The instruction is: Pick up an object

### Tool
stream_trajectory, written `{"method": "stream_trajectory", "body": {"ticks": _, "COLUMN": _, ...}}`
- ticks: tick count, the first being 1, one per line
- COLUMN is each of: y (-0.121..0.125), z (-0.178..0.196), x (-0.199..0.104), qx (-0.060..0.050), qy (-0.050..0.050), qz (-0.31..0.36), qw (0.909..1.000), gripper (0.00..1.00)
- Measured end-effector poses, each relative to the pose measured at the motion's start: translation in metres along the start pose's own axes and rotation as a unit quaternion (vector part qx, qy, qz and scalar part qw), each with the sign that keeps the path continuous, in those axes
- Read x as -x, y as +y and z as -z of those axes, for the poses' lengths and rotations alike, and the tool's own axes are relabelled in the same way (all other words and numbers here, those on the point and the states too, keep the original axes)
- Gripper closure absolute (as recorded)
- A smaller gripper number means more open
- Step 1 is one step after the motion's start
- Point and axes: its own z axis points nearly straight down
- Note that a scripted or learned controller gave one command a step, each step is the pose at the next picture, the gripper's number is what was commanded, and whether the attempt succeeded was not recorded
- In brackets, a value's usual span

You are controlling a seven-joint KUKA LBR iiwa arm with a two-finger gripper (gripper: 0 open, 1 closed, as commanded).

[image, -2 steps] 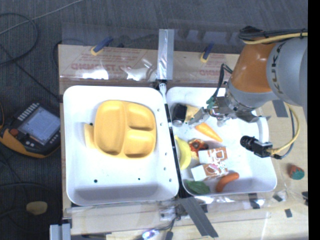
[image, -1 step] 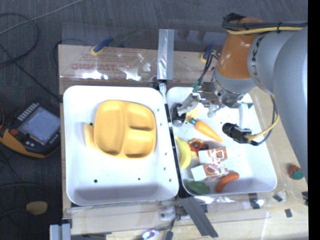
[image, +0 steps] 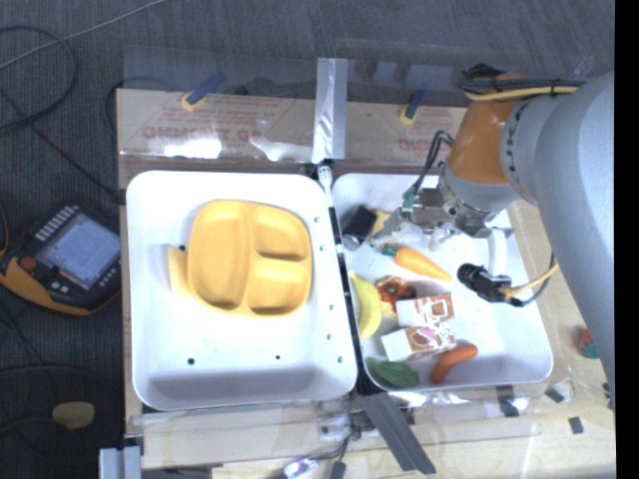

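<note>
Down in the right bin (image: pixel 531 352), end effector (image: pixel 431 218) just above toy carrot (image: pixel 419 261), seemingly apart, grip state unclear.

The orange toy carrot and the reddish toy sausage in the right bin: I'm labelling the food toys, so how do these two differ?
The orange toy carrot tapers to a point and has a green tip at its left end; the reddish toy sausage is rounded at both ends, with no green. The carrot is a brighter orange, the sausage a darker red-orange. The carrot lies in the middle of the right white bin, just below the gripper; the sausage lies near the front wall. Both are elongated and lie flat, tilted.
</note>
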Motion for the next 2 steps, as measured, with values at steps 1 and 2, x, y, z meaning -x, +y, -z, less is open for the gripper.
{"method": "stream_trajectory", "body": {"ticks": 1, "y": -0.04, "z": -0.013, "x": 0.018, "qx": 0.008, "qy": 0.0, "qz": 0.041, "qw": 0.9991, "gripper": 0.0}}
{"method": "stream_trajectory", "body": {"ticks": 2, "y": -0.039, "z": -0.003, "x": 0.017, "qx": 0.009, "qy": 0.002, "qz": 0.042, "qw": 0.9991, "gripper": 1.0}}
